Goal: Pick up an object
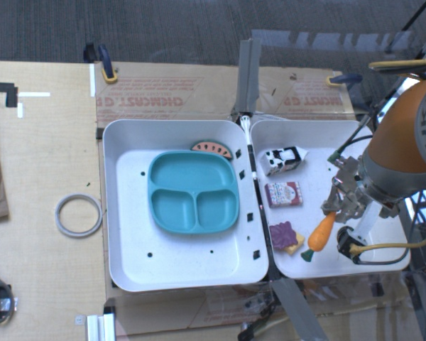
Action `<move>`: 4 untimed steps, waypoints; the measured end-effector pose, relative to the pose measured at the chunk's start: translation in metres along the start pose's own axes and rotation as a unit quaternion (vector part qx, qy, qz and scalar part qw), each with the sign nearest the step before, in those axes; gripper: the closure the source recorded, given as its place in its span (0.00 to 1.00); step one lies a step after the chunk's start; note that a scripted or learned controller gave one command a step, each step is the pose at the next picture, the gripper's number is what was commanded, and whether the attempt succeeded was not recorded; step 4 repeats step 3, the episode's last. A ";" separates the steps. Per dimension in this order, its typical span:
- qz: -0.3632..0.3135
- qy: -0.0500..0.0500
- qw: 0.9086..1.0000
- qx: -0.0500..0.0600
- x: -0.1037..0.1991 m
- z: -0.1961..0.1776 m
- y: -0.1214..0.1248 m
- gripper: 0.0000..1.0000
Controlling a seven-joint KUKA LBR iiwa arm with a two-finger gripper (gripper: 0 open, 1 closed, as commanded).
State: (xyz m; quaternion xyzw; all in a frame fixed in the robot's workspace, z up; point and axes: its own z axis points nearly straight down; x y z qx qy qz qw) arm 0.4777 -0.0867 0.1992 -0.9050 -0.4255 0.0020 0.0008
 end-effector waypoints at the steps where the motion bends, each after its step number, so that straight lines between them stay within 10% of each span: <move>1: -0.001 -0.001 1.000 0.001 0.000 -0.008 0.001 1.00; 2: 0.117 -0.001 0.993 0.000 0.084 -0.010 0.080 1.00; 3: 0.229 -0.001 0.973 0.000 0.108 -0.058 0.088 1.00; 4: 0.229 -0.001 0.973 0.000 0.108 -0.058 0.088 1.00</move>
